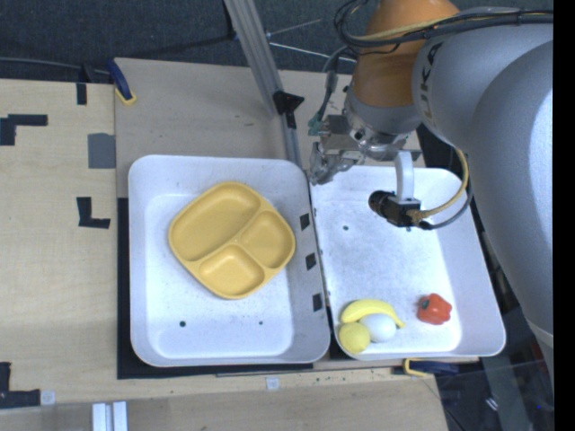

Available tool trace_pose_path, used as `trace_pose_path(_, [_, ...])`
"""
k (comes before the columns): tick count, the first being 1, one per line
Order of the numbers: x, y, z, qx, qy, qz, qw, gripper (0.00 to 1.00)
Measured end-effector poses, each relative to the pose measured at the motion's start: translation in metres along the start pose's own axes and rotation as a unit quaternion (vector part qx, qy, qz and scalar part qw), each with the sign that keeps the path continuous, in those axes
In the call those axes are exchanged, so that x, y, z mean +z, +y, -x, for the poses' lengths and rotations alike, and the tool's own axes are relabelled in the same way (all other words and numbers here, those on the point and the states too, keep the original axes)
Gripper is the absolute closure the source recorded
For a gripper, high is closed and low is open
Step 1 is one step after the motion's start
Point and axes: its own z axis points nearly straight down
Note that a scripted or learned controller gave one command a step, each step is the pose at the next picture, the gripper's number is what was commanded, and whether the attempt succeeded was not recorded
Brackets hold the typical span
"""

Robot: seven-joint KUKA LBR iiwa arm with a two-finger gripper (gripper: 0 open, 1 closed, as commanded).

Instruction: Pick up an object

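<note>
Gripper [323, 167] at far corner of right bin [422, 241], by wall it shares with left bin [144, 241]; finger state: cannot tell, too small and dark; nothing seen between them. Candidates cluster at right bin's near edge, well apart from gripper: banana [370, 310], lemon [354, 337], white ball [383, 328] touching; red pepper [434, 308] near them. Yellow divided plate [232, 239] in left bin. Judgement: pepper alone, easiest grasp.
</note>
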Motion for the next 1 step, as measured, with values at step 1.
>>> trace_pose_path(1, [0.0049, -0.0014, -0.0503, 0.001, -0.001, 0.000, 1.0000, 1.00])
